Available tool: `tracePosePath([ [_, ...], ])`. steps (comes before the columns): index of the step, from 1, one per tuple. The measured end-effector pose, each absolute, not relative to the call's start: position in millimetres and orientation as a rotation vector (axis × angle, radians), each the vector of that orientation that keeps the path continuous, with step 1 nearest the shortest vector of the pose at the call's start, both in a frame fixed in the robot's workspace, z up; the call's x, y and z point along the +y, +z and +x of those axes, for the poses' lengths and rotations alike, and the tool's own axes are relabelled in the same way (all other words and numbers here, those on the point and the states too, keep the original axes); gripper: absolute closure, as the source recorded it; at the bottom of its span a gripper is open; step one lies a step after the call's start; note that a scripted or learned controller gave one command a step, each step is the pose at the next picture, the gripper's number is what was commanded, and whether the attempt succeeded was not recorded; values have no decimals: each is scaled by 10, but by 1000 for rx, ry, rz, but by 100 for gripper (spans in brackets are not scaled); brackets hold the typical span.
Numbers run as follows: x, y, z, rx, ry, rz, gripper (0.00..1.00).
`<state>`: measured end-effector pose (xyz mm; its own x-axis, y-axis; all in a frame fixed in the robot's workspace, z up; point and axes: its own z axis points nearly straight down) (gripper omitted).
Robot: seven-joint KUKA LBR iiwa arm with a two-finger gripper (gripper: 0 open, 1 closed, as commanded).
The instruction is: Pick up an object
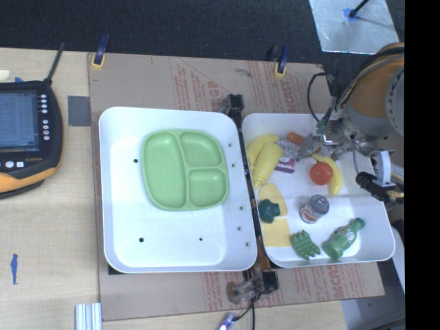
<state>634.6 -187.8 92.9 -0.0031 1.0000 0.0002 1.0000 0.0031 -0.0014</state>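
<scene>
Inside left bin (124, 246), green plate (184, 169); right bin (381, 253), tomato (320, 174), bottle (343, 238)

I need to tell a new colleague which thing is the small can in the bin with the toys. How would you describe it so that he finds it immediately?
Look at the right white bin, the one crowded with toy food. Near its middle, just below the red tomato and above the green bottle, lies the small can. It is the only silver metallic item there, with a red band on its side.
</scene>
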Motion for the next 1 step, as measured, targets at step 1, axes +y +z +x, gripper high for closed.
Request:
tracePosePath([
  [1, -1622, 915, 5759, -2225, 6, -2214, 0],
])
